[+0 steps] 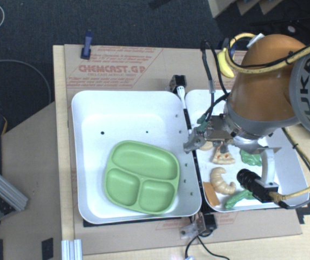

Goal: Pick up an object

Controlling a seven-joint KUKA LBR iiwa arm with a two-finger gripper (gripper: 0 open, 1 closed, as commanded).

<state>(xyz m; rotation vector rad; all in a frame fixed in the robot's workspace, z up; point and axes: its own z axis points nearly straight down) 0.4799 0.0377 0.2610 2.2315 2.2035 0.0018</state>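
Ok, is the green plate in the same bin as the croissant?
No, the green plate lies in one bin, the croissant in the other.

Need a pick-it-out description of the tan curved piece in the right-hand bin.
Start at the right white bin, under the arm. Near its front left corner lies a tan crescent, like a croissant. A flat wedge sits behind it, a green strip in front; it alone is curved and plump.

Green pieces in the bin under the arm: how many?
2. One green piece lies close by the wrist; the other lies lower in the view, just below the tan curved piece. The arm may hide more.
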